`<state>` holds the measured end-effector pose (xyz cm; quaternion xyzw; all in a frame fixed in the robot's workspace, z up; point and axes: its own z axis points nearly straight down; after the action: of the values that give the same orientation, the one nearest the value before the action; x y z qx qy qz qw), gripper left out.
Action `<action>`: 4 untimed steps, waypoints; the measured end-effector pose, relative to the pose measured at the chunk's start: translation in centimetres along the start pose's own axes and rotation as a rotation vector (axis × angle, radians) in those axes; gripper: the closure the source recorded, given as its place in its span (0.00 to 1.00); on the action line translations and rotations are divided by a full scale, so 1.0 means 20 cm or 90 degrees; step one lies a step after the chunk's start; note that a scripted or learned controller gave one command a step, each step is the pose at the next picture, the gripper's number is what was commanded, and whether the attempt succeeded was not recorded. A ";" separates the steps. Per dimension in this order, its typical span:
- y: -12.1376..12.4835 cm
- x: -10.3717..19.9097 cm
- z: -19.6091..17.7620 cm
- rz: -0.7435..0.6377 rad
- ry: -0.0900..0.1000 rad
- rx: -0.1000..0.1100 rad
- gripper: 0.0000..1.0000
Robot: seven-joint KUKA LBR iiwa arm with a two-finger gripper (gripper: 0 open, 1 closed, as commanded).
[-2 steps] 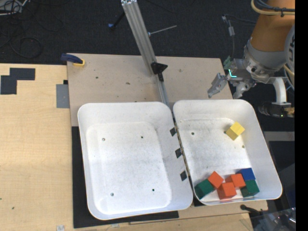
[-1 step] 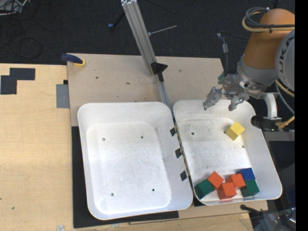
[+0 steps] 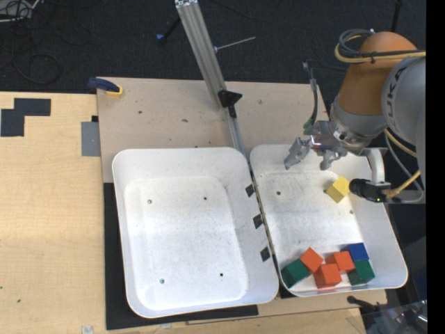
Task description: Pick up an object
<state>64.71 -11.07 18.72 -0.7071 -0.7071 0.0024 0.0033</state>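
While my gripper (image 3: pixel 311 156) hangs spread and unloaded over the right bin (image 3: pixel 389 242), the yellow block (image 3: pixel 338 189) lies just beside it, isolated from the clustered blocks (image 3: pixel 330 266), favouring access.

Lit evenly from above, bright and fairly flat. Showed mild glare on the left bin (image 3: pixel 184 228), washed nearly featureless white at its middle. Cast only soft, short shadows under the blocks (image 3: pixel 330 265) and along the bin rims. Fell off to near black beyond the desk (image 3: pixel 167 113). Stayed reasonably sharp overall, slightly grainy, with fine detail lost in the dark background.
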 end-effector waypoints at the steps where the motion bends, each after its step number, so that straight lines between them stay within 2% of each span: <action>1: 0.04 0.02 0.24 -0.003 0.000 0.000 0.00; 2: 0.04 0.01 0.17 -0.001 0.000 -0.003 1.00; 3: 0.07 -0.02 -0.13 0.000 -0.001 -0.008 1.00; 4: 0.08 -0.03 -0.35 0.000 -0.001 -0.007 1.00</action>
<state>66.28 -11.70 25.66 -0.7073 -0.7070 -0.0010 -0.0015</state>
